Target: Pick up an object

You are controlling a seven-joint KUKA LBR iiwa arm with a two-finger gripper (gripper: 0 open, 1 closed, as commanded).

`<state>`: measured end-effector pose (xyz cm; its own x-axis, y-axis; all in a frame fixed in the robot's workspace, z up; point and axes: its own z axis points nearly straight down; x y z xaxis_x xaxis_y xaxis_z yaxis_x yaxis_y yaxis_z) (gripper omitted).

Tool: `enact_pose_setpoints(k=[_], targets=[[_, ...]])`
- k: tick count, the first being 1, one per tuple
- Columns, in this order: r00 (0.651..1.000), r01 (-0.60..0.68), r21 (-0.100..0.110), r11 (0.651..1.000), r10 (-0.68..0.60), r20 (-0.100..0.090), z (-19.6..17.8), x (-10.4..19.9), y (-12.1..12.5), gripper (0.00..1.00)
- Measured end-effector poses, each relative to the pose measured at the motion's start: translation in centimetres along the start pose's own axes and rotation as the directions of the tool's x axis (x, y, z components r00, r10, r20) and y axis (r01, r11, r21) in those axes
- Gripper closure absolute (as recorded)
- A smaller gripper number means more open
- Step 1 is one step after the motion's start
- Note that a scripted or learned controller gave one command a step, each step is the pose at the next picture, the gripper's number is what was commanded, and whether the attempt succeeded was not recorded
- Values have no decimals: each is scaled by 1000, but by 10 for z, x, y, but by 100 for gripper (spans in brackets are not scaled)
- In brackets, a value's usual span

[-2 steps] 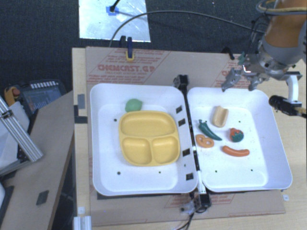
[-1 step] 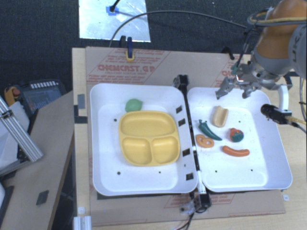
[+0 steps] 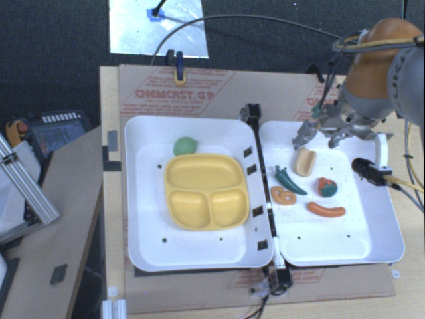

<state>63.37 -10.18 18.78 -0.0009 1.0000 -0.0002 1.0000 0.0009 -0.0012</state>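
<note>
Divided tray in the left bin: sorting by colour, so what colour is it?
Yellow; the divided plastic tray shows best in the camera view.

Printed text: red lettering reading roughly "CHEMCAST GP" on the brown protective sheet (image 3: 199,88) beneath the two bins, legible at the far edge just behind the left bin (image 3: 143,198). The same red print recurs in fragments at the sheet's far right corner and along its near edge, too broken to read. Handheld control pendant (image 3: 56,135) at left: screen and keys visible, markings illegible.
</note>
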Motion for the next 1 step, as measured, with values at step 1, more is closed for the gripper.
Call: enact_pose_setpoints(k=[1], targets=[[1000,0,0,1000,0,0,42,-1,-3,0]])
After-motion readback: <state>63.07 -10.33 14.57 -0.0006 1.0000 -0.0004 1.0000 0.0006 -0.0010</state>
